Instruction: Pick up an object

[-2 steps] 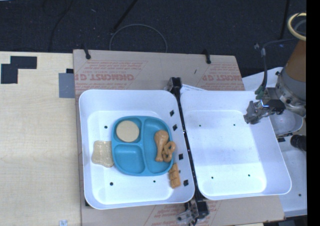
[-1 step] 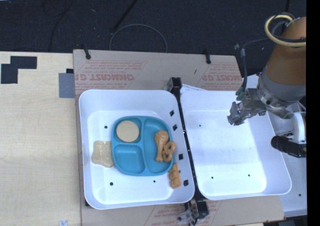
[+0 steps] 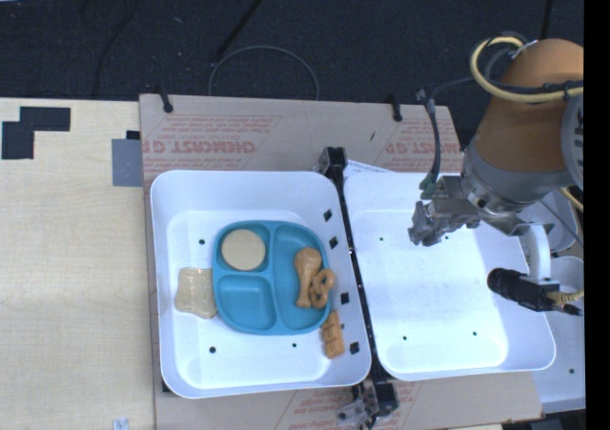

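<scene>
One pretzel (image 3: pixel 315 277), partly indistinct.

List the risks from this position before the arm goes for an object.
1. The pincer hangs over the right bin, while the food pieces lie in the left bin, so closing here likely grabs nothing.
2. Crossing over, it may strike the black divider.
3. The pretzel sits in the blue tray, whose rim could block fingers.

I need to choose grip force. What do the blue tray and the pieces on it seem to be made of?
The blue tray looks like smooth moulded plastic, with an even colour and rounded compartments. The round tan piece and the knobbly brown piece look matte, probably toy food in plastic or rubber; that is uncertain.
</scene>
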Controlling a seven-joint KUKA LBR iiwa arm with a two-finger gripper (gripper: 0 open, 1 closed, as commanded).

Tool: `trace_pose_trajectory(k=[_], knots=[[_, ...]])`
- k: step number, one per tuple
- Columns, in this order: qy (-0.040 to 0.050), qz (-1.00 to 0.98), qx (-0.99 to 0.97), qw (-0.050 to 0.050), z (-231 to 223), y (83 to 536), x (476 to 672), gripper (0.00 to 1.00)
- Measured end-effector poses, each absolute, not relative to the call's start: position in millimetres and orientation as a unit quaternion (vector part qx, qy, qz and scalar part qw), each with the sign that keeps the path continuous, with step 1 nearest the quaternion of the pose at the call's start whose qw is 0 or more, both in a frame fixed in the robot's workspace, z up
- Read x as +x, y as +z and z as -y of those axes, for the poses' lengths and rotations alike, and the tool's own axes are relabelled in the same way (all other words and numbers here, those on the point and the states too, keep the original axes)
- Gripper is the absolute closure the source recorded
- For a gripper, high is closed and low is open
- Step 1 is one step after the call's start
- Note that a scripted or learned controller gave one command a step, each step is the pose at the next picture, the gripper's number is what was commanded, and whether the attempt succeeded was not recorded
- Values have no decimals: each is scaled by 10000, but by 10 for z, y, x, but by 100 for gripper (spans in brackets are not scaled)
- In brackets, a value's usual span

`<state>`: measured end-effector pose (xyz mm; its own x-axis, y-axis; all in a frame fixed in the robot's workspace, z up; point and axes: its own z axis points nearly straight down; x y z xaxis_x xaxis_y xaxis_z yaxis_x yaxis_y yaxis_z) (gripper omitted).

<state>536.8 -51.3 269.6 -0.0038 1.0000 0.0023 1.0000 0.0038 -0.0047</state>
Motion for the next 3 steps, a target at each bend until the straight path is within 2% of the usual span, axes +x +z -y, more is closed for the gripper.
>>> trace_pose_trajectory(k=[3], knots=[[19, 7088, -7054, 28, -1043, 2393, 5062, 100]])
